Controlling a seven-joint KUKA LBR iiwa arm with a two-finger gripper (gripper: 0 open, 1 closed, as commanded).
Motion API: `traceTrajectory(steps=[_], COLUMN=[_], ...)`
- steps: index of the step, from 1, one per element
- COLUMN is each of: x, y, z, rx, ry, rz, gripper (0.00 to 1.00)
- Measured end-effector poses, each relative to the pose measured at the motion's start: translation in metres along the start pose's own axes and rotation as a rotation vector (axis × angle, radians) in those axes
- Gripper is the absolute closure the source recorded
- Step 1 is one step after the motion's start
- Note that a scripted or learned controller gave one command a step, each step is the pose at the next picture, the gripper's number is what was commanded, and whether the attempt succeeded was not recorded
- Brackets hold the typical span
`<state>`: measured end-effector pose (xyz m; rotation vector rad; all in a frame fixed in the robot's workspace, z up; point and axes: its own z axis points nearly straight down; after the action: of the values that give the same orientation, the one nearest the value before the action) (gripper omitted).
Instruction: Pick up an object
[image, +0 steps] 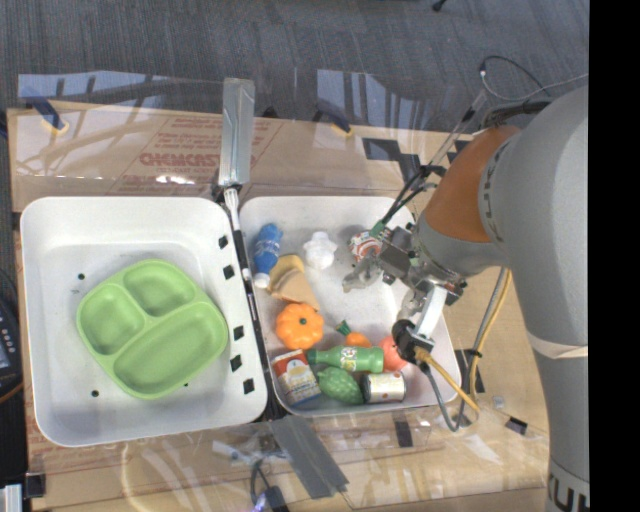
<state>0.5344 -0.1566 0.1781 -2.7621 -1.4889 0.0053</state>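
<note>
My gripper (363, 276) hangs over the right bin (300, 212), above a bare patch of its floor. It stands open with nothing between its fingers. A small white object (319, 250) lies just to its left. Further left are a blue bottle (267, 246) and a tan wedge (291, 281). Along the bin's front lie an orange pumpkin (300, 324), a green bottle (347, 358), a bumpy green item (339, 385), a metal can (386, 386) and a red-and-white box (294, 374). A small red item (393, 351) sits by the arm's cable.
The left bin (50, 240) holds a green divided plate (152, 327). A metal divider with black clips (243, 300) runs between the bins. The grey arm and its cables (500, 240) cover the right bin's right side.
</note>
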Motion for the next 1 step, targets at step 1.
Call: traceTrajectory(steps=[1], x=[0.0438], y=[-0.0258], z=[0.0364], rx=[0.003], ry=[-0.001], rz=[-0.206], gripper=[0.00])
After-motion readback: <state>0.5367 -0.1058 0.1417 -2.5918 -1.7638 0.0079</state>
